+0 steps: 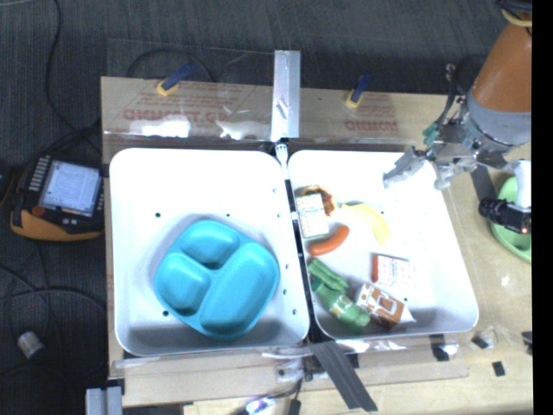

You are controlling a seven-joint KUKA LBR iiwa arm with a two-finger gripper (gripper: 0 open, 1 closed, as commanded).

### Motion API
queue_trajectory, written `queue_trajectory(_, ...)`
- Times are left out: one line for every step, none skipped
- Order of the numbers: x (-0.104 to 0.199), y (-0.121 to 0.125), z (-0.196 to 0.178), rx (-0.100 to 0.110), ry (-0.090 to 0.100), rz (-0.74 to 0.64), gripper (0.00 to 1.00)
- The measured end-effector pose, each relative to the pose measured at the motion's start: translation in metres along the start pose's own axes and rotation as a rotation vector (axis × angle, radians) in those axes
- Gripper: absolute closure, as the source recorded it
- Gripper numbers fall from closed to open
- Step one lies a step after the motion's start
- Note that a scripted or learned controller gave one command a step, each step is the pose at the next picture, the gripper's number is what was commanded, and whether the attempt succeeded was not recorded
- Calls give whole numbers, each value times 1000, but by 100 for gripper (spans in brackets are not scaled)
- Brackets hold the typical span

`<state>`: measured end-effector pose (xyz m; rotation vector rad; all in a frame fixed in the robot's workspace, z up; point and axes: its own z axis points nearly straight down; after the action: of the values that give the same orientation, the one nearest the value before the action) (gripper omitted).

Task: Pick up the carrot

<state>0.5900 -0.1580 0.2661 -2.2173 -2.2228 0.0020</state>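
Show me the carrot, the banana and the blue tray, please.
carrot (328, 240): camera view, middle of its orange body.
banana (373, 220): camera view, middle of its curve.
blue tray (218, 277): camera view, central divider.

You are looking at two smooth white plastic bins (130, 232), faintly glossy. The blue divided tray (216, 275) at lower left is showing a matt plastic sheen. The carrot (328, 241) is looking smooth, shiny; the table (216, 102) raw wood.

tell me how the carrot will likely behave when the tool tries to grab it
The carrot looks rounded and smooth, so it may roll or slip aside under a push. It lies against a small carton with green toy vegetables close below, so neighbours could shift too. It seems a light, stiff toy, probably easy to lift.
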Motion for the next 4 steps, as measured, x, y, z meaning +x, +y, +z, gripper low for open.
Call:
queue_trajectory(5, 5, 117, 2, -1, 36, 0)
queue_trajectory(39, 3, 127, 0, -1, -134, 0)
queue_trajectory(44, 3, 167, -24, -6, -170, 0)
queue_trajectory(-15, 45, 112, -2, -4, -95, 0)
